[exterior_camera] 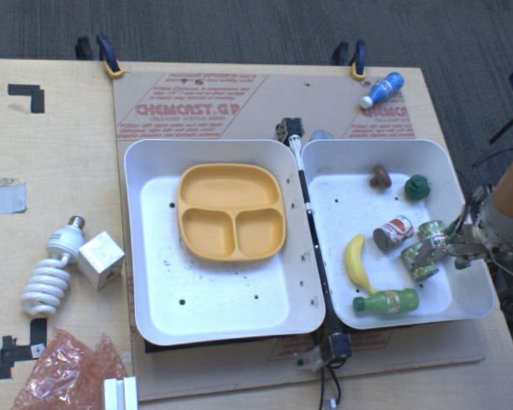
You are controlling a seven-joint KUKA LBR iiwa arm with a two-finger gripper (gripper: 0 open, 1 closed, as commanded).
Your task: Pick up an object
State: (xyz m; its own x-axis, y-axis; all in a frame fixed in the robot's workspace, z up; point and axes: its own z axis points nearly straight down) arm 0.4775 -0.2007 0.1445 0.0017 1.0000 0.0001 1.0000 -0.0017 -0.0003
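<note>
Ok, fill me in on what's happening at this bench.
A robot arm reaches in from the right over the right bin, its end effector low by a crumpled green can. Whether it has hold of anything cannot be told. Also in that bin lie a banana, a green bottle, a small red and white can, a green lump and a brown piece. The left bin holds a yellow divided tray.

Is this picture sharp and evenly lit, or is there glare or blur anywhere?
Camera view: even, soft light with faint shadows; the yellow tray and banana look crisp; the gripper area at the right bin's edge is cluttered and hard to read; no strong glare.
</note>
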